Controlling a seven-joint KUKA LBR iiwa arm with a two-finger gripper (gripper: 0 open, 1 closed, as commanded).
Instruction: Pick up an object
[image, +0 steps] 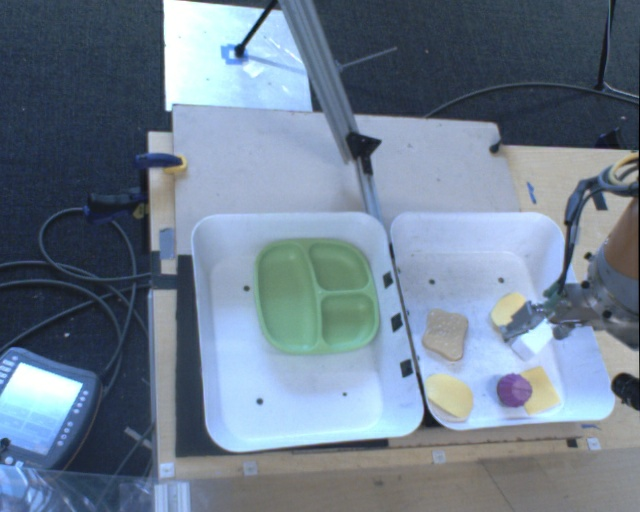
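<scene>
The right bin (470, 228) holds several food pieces. A tan bread slice (445, 335) lies at its left. A yellow round piece (450, 397) sits at the front left, a purple piece (513, 390) at the front, and a yellow wedge (542, 391) beside it. Another yellow piece (506, 308) lies toward the right. My gripper (528, 328) reaches in from the right, low over the bin, just beside and in front of that yellow piece. A pale part of the gripper hides what lies right under it.
The left bin (215, 330) holds a green divided plate (318, 296). A grey pole (335, 90) slants down to the gap between the bins. A pendant (40, 405) and cables lie off the bench to the left.
</scene>
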